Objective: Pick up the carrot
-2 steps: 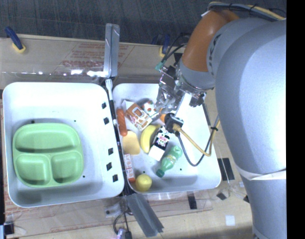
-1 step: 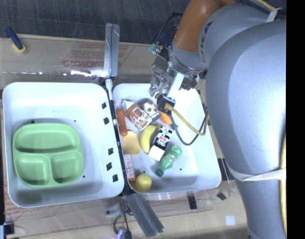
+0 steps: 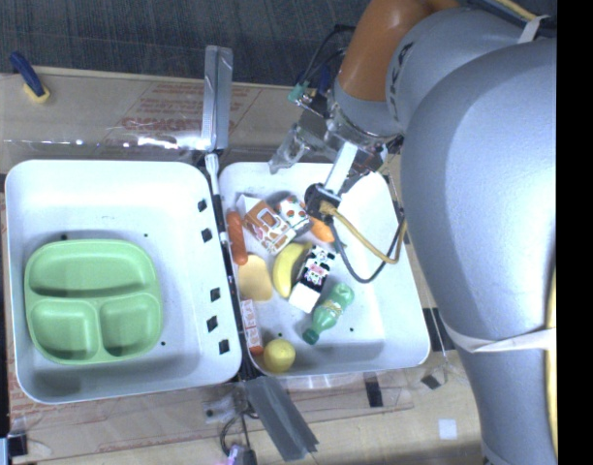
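The carrot [image 3: 322,229] shows as a small bright orange piece in the middle of the right bin [image 3: 398,342]. It lies between an orange-patterned carton [image 3: 275,221] and a black-and-white carton [image 3: 314,277], and the robot's wrist parts partly cover it. My gripper [image 3: 285,153] hangs over the bin's far left corner, up and left of the carrot and apart from it. Nothing shows between its tips. A longer reddish-orange stick [image 3: 236,237] lies along the bin's left wall.
Packed around the carrot are a banana [image 3: 290,264], a yellow block [image 3: 256,279], a green bottle [image 3: 326,313] and a lemon [image 3: 279,355]. The left bin [image 3: 103,187] holds a green divided tray [image 3: 91,300]. A grey divider bar [image 3: 217,100] stands between the bins.
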Robot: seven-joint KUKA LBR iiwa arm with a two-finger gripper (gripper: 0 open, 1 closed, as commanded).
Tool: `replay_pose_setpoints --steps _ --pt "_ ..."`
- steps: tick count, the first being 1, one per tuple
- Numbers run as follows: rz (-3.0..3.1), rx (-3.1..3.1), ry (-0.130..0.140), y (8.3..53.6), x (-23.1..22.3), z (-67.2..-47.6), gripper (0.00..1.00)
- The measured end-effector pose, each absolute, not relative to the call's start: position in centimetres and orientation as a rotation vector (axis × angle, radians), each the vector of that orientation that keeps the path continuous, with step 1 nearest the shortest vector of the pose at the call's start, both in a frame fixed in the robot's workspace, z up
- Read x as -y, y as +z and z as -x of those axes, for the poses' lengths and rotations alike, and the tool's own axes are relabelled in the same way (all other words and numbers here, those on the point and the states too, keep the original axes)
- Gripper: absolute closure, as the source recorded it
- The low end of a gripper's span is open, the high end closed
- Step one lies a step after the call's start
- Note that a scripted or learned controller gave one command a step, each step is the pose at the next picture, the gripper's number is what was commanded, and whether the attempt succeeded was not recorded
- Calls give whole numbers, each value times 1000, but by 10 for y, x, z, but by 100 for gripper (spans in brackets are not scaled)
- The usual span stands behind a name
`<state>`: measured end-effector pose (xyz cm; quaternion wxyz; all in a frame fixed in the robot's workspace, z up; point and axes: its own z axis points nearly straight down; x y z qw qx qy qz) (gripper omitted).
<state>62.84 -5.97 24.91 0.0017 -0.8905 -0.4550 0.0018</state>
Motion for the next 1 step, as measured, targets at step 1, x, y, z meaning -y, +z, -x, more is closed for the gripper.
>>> replay_pose_setpoints --steps 1 --pt "2798 1442 -19 117 111 -619 0"
